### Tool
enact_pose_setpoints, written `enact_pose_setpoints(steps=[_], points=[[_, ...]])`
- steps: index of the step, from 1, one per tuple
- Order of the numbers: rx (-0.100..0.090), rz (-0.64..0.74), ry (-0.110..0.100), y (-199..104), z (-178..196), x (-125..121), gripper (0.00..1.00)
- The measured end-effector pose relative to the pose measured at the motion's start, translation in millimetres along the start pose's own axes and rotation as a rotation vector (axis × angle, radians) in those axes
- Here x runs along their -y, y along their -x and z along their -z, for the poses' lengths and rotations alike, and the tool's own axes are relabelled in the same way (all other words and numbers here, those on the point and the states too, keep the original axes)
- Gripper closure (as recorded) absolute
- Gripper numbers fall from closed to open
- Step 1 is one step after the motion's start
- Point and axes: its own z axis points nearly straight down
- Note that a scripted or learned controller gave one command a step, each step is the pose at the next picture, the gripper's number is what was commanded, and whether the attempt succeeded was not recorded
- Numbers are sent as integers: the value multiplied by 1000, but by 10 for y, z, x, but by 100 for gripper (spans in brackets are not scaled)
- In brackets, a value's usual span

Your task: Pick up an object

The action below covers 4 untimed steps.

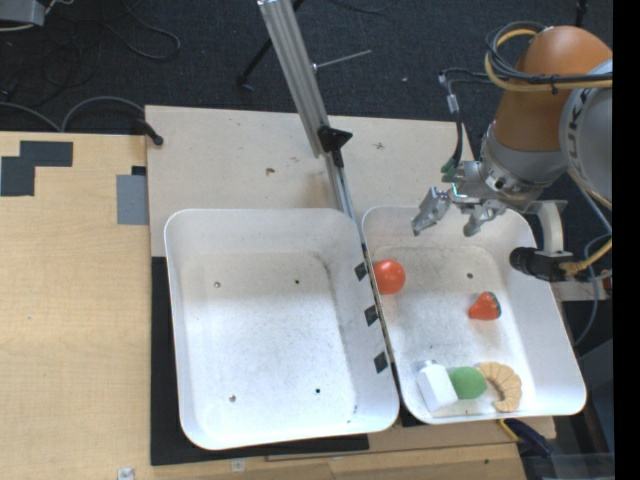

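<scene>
Arm: the grey arm (560,98) with its orange band enters from the right and bends down toward the far end of the right bin.
Pincer: the pincer (451,220) hangs above the far edge of the right bin, its two fingers spread apart with nothing between them.
Right bin: the right bin (552,320) is a shallow white tray, and it holds every loose object in the scene.
Orange ball: an orange ball (389,276) rests near the bin's left wall, close to the divider between the two bins, nearer the camera than the pincer and to its left.
Red piece: a small red piece (484,307), strawberry-like in shape, lies toward the middle right of the same bin, apart from the ball.
Near-corner cluster: a white block (435,386), a green round object (466,382) and a tan curved object (503,383) sit side by side at the bin's near end, the green one touching its two neighbours.
Left bin: the left bin (200,258) lies just beside the right one, speckled with small dark marks.
Bench: the bench (230,158) carries both bins; a slanted metal rail (300,73) rises over it behind the divider.
</scene>
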Motion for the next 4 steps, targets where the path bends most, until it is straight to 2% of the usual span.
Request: enact_pose_setpoints(steps=[1,2,3,4], points=[[1,0,5,1,30,-9,0],[1,-1,-1,31,-608,21,0],[1,-2,0,93,-1085,-14,0],[2,-4,4,82,-1342,-14,0]])
